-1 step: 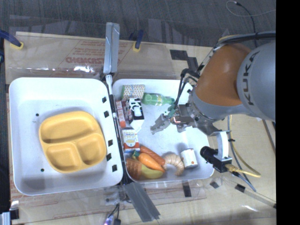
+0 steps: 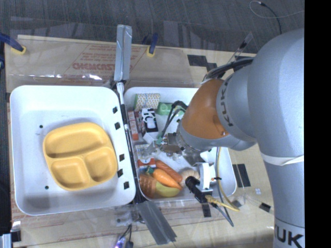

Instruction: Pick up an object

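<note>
- The tool hangs low in the right bin, below the orange wrist band, among the clutter at the bin's middle. Whether it is spread or pressed together I cannot tell (the wrist hides most of it), and nothing can be seen pinched in it.
- Just beside it, toward the bin's near corner, lies a toy carrot on a brownish piece, with a yellow-green piece touching it.
- The carrot looks light, stiff and smooth plastic, likely slippery; across its thicker middle seems the surest place to take hold.
- Small boxes and a green item sit at the far end.
- The left bin holds a yellow divided tray, well apart, on the surface.
</note>
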`<state>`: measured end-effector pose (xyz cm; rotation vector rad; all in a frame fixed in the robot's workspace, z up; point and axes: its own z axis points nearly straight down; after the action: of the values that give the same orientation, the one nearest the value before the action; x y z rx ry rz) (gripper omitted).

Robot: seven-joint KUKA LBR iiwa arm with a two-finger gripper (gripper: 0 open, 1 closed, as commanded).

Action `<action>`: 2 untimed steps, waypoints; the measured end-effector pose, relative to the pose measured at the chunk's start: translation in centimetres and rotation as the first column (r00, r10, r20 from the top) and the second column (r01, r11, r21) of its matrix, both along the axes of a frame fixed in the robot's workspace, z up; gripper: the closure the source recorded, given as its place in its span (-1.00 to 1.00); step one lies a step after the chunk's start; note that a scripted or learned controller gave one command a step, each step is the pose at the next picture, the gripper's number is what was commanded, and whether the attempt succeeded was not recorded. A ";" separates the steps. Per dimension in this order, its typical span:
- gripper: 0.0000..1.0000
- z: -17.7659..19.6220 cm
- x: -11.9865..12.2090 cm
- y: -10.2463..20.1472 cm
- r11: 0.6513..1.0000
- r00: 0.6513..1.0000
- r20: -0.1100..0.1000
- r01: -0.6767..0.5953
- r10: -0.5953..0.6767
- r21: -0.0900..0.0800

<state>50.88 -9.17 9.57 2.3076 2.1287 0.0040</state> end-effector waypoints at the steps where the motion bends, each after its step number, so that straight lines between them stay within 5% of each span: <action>1: -1.00 0.1 -2.8 -0.6 0.969 0.969 0.009 -0.248 0.248 -0.003; 2: 1.00 1.1 -2.7 -0.5 0.967 0.967 0.008 -0.254 0.254 0.000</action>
<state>48.15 -9.64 10.63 2.0139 2.4031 0.0142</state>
